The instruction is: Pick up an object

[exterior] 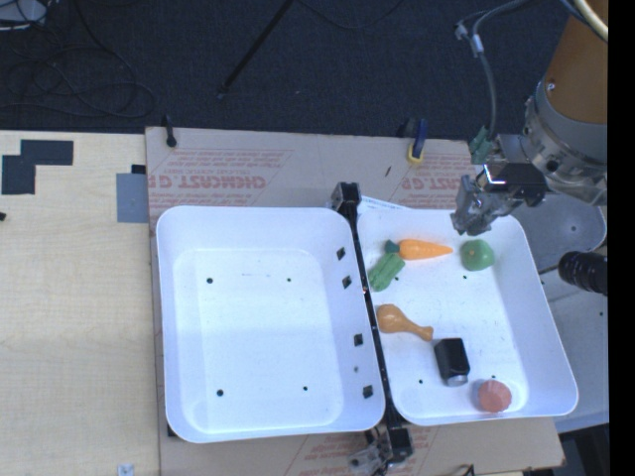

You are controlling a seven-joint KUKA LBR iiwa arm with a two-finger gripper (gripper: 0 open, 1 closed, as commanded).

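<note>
Cardboard [298, 172] with red printing covers the middle of the surface [69, 315], a pale wooden top, and we see two white bins on it side by side, joined by a black hinge strip [362, 296]. We take the right bin [541, 325] as our landmark. The left bin [253, 325] touches it along that strip. Beyond the right bin's far edge lies dark carpet [298, 48] strewn with black cables, and a yellow-and-blue clamp [417, 142] grips the cardboard's far edge just past the bin.

Inside the right bin we count an orange carrot [425, 250] near the far wall, a green pod-like toy [385, 270] touching the carrot's leafy end, and a round green object [477, 255] just beside the carrot's tip. Toward the middle lies a tan gourd-shaped toy [402, 322]; nearer the front sit a black block [452, 360] and a pink ball [492, 396], close together.

The arm [575, 77] comes in over the right bin's far right corner, its orange band high and the grey wrist angled down toward the bin. The claw [472, 221] hangs over the far rim, just above the round green object. We cannot tell how far its fingers are spread, and we see nothing between them.
</note>
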